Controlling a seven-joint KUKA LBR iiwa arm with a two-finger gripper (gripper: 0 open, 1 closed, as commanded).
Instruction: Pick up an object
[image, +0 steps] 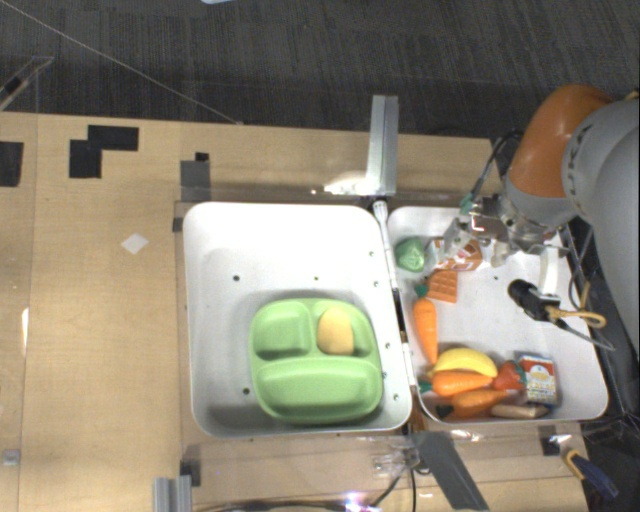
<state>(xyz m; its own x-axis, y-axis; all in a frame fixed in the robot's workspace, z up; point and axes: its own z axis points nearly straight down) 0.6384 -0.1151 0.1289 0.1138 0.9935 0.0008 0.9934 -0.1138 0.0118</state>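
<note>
Camera view: pincer near right bin far edge, beside green toy

Single fixed camera, mounted above the bench, looking down at a slant so the bench's far edge and dark floor sit along the top of the frame. Mid distance: both white bins fit whole, left bin near centre, right bin toward the frame's right side. Arm enters from the right, cut off by the frame edge.
</note>
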